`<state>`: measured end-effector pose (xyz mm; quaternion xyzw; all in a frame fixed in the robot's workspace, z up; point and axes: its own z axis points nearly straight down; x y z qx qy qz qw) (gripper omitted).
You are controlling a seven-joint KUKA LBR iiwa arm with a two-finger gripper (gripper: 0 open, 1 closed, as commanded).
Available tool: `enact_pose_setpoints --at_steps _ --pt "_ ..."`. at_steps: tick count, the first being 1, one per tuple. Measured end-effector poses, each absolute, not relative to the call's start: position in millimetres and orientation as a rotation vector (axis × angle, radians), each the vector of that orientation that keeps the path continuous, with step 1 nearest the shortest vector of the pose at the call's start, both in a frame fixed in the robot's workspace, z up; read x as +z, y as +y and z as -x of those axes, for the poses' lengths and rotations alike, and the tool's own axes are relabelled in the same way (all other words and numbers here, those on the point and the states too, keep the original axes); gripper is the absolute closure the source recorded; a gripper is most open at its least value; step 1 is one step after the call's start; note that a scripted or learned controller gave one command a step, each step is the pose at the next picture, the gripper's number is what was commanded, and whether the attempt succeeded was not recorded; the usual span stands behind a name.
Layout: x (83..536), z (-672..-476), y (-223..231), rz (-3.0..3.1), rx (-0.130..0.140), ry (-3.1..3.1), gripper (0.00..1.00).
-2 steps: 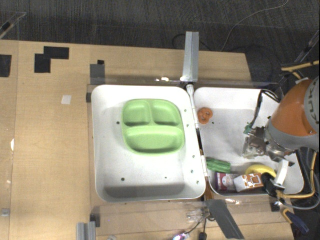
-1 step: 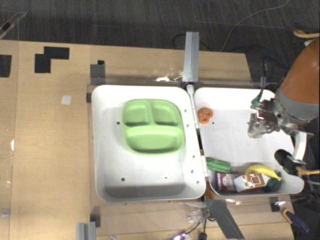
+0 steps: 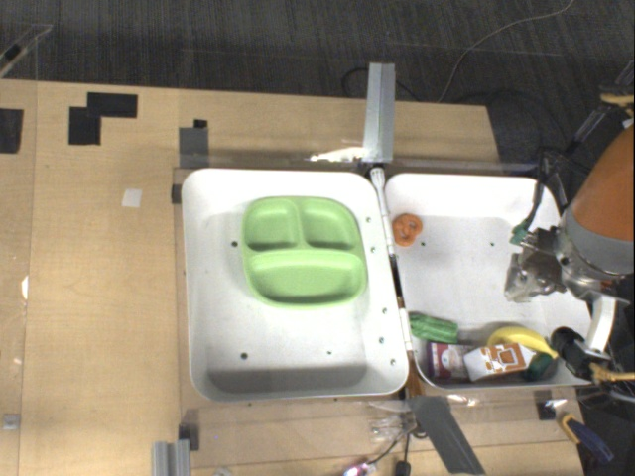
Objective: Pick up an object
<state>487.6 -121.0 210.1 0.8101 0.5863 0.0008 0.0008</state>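
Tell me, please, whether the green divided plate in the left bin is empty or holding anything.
Empty. The green divided plate lies flat in the left bin, and all three of its compartments show bare green, with nothing resting in them.

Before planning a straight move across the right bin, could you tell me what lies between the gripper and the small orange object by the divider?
In the camera view, only bare white bin floor lies between the gripper and the orange object.

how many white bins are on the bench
2. The left bin holds a green divided plate. The right bin holds a small orange object near its top-left corner and a cluster of items along its bottom edge, with the gripper over it.
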Motion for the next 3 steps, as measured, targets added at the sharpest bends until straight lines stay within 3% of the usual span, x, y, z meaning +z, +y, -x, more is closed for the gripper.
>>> enact_pose_setpoints --at_steps 1,2,3 --pt "315.3 -488.2 -91.5 -2.523 0.006 1.866 1.00" --pt "222.5 -503.4 -143.7 -2.752 0.000 1.514 1.00" --pt "241.9 -487.7 -138.4 -2.775 0.003 1.471 1.00"
